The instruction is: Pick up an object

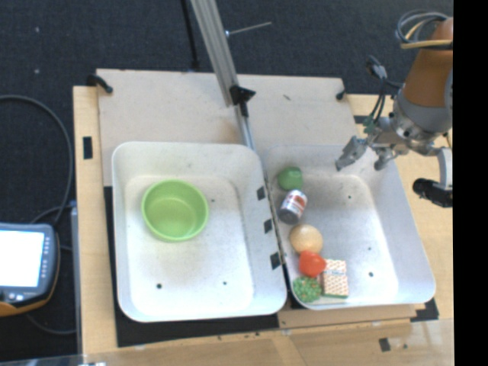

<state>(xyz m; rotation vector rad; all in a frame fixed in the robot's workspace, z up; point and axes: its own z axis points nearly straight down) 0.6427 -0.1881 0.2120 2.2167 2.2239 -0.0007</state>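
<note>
My gripper hangs open over the far right corner of the right bin, with nothing between its fingers. Along that bin's left wall lie a green ball, a small red and white can, a pale yellow-orange fruit, a red tomato-like piece, a green leafy piece and a pink and white checkered block. These things sit well to the left of and nearer than the gripper.
A green bowl stands in the left bin. A metal pole slants up from the back between the bins. A tablet lies off the bench at the left.
</note>
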